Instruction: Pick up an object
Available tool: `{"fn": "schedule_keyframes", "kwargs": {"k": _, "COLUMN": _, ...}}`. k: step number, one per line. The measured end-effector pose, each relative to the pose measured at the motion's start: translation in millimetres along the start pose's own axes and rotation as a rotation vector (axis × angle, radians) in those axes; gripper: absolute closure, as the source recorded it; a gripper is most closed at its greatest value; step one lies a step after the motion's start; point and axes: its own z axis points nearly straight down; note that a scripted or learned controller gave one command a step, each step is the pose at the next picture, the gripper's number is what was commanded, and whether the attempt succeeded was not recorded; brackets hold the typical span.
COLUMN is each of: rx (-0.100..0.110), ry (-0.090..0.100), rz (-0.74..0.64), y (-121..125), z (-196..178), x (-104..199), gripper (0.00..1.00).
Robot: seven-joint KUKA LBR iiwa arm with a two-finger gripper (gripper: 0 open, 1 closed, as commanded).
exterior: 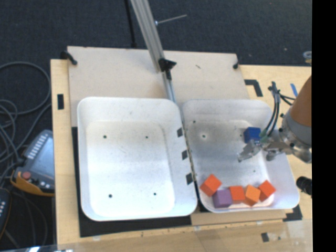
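Observation:
A blue block lies in the right white bin, toward its right side. My gripper reaches in from the right and hangs just below and beside the blue block, very near it. Along the bin's front edge lie an orange block, a purple block and three more orange blocks in a row. Nothing shows clearly held in the gripper.
The left white bin sits beside the right one. A slanted aluminium rail rises from behind the bins. Cables and a handheld pendant lie off the bench at the left.

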Motion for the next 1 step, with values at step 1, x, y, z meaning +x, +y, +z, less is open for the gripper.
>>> {"fn": "schedule_keyframes", "kwargs": {"k": 1, "rx": 0.000, "ry": -0.002, "rz": -0.004, "y": 48.6, "z": 123.5, "x": -27.0, "gripper": 0.00}}
